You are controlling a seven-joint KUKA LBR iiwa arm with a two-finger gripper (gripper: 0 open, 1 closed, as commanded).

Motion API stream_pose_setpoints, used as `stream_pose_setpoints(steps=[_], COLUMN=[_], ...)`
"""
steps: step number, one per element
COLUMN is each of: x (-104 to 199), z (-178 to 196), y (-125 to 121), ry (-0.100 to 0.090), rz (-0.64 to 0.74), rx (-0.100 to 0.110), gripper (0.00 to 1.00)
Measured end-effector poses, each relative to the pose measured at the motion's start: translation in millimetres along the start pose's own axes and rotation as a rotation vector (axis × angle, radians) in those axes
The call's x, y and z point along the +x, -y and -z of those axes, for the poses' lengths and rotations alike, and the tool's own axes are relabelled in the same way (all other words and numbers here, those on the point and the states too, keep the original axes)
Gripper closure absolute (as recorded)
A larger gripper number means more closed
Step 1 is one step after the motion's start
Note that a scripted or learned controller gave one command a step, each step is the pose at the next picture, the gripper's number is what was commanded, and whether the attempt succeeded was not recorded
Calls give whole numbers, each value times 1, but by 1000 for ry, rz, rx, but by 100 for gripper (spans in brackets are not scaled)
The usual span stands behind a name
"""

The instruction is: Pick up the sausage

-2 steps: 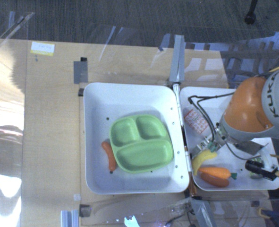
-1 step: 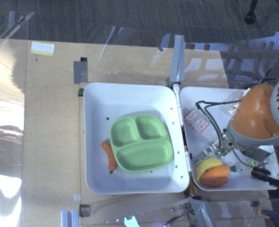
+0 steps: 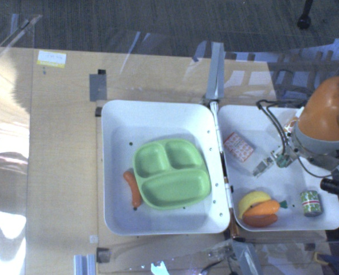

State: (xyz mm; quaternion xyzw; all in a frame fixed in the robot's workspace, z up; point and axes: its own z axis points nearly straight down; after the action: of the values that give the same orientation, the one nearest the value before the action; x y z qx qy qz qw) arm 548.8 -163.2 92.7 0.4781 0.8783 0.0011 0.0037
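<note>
Nearest the camera, at the front edge of the right bin (image 3: 233, 153), a yellow banana-shaped piece (image 3: 253, 200) lies touching an orange carrot (image 3: 262, 208) with a green tip, a reddish piece (image 3: 260, 220) tucked under both.

Over in the left bin (image 3: 115, 171), the sausage (image 3: 133, 188), orange-red and slim, lies on the white floor, pressed along the left rim of a green divided tray (image 3: 172, 173) and partly tucked beneath it. That tray sits near the bin's middle, its two small upper compartments and one long lower compartment holding nothing.

Back in the right bin, a pink patterned packet (image 3: 238, 146) lies flat near the dividing wall, and a small green-labelled can (image 3: 311, 203) stands by the front right corner, just beside the carrot's tip.

Above the right bin hangs the arm (image 3: 325, 119), its orange band prominent, with cables trailing. Its gripper (image 3: 272, 162) reaches down-left toward the bin floor between packet and can, well apart from the sausage; whether the fingers are apart or together cannot be told.
</note>
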Motion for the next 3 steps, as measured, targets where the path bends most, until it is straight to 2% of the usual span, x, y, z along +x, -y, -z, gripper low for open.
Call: stream_pose_setpoints(steps=[1,2,3], x=[-25,3,-66], z=[-7,-5,-7], y=[-78,-1,-52], ry=[1,4,1], rz=[68,-23,44], rx=[-1,-2,0], gripper=[0,0,0])
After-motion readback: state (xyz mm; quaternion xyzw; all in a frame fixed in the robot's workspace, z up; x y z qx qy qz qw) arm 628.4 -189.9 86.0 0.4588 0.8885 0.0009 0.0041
